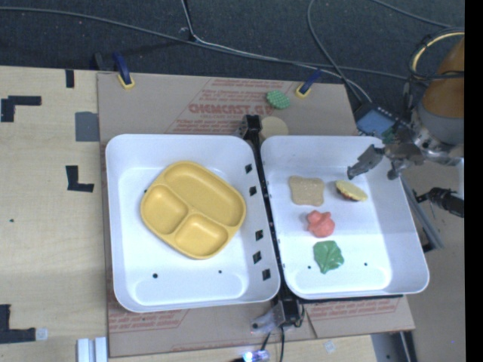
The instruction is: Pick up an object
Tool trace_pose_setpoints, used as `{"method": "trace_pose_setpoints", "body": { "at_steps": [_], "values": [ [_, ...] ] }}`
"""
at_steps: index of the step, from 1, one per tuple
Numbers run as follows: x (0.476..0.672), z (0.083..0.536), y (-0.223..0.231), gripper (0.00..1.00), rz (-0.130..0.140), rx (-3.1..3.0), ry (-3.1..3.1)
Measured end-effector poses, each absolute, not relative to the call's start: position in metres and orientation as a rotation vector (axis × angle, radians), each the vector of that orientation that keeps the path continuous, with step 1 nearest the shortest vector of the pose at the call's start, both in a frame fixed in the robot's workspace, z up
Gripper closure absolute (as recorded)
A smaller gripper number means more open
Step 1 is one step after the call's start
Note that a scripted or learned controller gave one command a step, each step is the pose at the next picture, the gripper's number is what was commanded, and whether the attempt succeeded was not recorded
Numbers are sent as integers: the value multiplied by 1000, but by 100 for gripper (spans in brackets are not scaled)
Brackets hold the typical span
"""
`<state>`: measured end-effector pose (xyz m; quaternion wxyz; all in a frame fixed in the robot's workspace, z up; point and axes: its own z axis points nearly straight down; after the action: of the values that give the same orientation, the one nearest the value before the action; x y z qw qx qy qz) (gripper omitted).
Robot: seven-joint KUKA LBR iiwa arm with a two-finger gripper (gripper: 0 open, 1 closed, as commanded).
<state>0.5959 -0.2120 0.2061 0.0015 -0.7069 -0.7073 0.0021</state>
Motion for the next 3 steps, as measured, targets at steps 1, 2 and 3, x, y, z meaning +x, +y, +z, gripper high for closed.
{"method": "trace_pose_setpoints", "body": {
  "at_steps": [1, 2, 3],
  "values": [
    [599, 144, -205, 0, 7, -2215, -2220],
    [599, 90, -204, 0, 6, -2217, -2221],
    [600, 103, -204, 100, 3, -2218, -2225]
  ]
}}
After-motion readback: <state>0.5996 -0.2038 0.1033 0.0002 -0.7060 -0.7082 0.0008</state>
